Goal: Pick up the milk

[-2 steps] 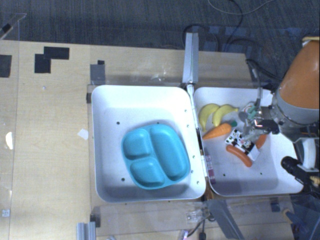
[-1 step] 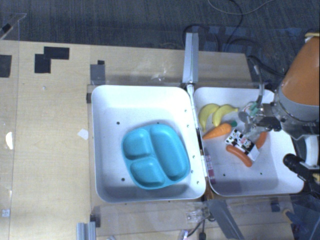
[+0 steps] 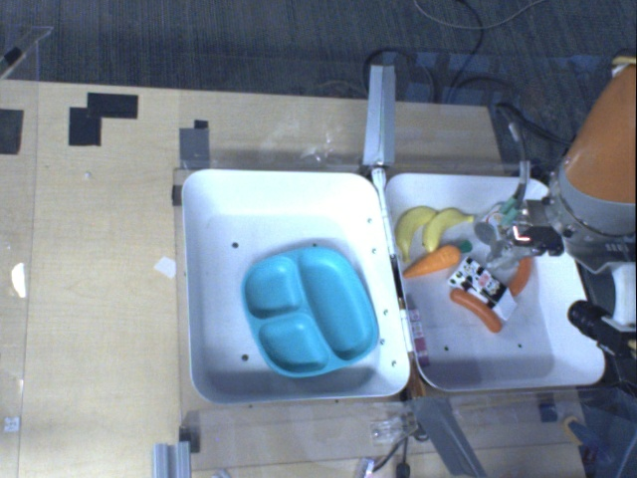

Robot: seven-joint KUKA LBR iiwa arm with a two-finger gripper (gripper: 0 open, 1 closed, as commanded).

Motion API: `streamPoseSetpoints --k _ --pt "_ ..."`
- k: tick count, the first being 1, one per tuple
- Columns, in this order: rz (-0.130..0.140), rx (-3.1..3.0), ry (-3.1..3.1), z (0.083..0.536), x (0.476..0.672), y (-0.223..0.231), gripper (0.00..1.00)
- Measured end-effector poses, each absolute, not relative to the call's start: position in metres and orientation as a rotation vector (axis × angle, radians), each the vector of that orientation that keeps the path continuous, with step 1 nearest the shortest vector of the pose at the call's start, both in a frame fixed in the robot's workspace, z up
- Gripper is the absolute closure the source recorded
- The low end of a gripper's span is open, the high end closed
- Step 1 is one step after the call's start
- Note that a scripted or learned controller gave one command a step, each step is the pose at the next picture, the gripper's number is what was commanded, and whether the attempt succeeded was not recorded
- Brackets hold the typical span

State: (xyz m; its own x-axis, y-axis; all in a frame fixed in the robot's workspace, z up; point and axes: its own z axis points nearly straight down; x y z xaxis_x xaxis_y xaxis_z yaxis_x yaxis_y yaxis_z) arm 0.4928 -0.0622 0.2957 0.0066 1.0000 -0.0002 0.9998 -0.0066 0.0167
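Note:
The milk (image 3: 482, 285) is a small white carton with dark print, lying tilted in the middle of the right bin (image 3: 518, 361). My gripper (image 3: 501, 255) hangs just above and slightly right of it, reaching in from the right under the grey and orange arm (image 3: 602, 167). The carton rests on the bin floor, between a carrot and a red-orange sausage.
Yellow bananas (image 3: 430, 227) lie at the right bin's back left, with an orange carrot (image 3: 434, 262) in front of them. A red-orange sausage (image 3: 476, 312) lies against the carton's near side. The left bin (image 3: 214, 267) holds a blue divided plate (image 3: 311, 310).

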Motion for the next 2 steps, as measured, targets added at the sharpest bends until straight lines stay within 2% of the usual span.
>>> streamPoseSetpoints --k 2 --pt "0.028 2.199 2.217 0.318 0.496 -0.061 1.0"
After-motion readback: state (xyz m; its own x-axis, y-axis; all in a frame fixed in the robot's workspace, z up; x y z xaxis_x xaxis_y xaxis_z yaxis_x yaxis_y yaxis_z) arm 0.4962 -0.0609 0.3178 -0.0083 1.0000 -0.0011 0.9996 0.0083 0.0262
